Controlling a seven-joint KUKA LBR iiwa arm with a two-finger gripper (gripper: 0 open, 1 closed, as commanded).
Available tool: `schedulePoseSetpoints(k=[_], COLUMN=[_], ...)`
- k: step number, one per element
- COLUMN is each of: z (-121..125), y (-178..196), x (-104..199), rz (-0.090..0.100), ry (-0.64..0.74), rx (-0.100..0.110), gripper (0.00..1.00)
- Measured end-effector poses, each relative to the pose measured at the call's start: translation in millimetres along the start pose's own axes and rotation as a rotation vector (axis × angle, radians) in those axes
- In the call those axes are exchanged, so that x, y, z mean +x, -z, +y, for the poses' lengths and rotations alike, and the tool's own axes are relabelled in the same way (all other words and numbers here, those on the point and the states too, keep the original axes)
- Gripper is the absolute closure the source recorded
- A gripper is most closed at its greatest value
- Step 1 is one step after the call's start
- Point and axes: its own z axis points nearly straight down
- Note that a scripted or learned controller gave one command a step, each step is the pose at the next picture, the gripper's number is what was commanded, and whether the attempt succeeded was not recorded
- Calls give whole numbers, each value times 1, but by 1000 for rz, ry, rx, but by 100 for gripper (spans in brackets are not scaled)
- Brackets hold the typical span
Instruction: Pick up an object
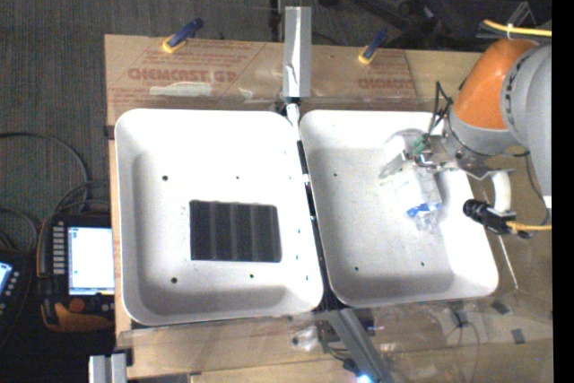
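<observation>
A black ribbed rectangular block (235,230) lies flat in the middle of the left bin (143,148). In the right bin (359,247) lies a clear plastic item with blue markings (425,209), right of centre. My gripper (402,159) is low over the upper middle of the right bin, just up and left of the clear item's top end. The grey arm with its orange band (484,99) reaches in from the right behind it. Whether the gripper touches the clear item is unclear.
The two white bins meet at a central divider (305,184). A metal post (296,49) stands behind them. A black cable connector (484,213) hangs over the right bin's right side. Clamps (183,33) hold the board at the back.
</observation>
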Motion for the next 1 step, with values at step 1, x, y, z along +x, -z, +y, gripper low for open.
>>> schedulePoseSetpoints(k=[1], z=[38], y=[46], x=[-8], rz=[0], ry=[151], rx=[20], gripper=[0])
